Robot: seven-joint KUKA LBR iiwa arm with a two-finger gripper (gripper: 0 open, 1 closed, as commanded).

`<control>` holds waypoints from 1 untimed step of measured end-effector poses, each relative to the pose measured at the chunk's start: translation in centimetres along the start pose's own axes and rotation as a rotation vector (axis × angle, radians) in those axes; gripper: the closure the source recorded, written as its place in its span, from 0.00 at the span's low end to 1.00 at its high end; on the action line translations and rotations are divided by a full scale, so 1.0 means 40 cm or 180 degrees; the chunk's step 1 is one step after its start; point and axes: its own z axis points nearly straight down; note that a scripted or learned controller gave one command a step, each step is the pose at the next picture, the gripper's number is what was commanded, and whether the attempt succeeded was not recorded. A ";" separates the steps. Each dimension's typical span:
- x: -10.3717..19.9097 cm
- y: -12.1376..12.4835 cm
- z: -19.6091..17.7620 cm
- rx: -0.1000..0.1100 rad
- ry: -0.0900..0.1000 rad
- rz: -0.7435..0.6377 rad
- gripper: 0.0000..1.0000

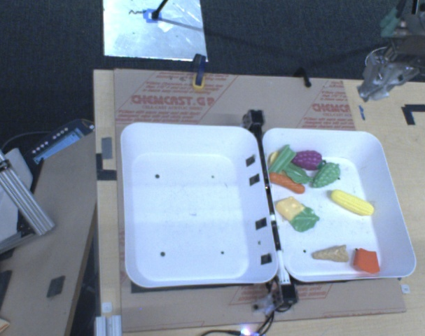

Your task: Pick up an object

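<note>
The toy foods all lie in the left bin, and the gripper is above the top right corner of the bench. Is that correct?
Not quite. In the camera view the toy foods, such as the yellow corn and purple grapes, lie in the right bin, not the left. The gripper is indeed above the top right corner.

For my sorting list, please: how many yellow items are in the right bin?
2. A yellow corn cob lies toward the right side of the right bin. A yellow piece lies near the divider, touching a green leafy item. Others may hide under the pile.
</note>
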 end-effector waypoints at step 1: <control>0.086 -0.129 0.001 0.0005 0.0004 -0.0005 1.00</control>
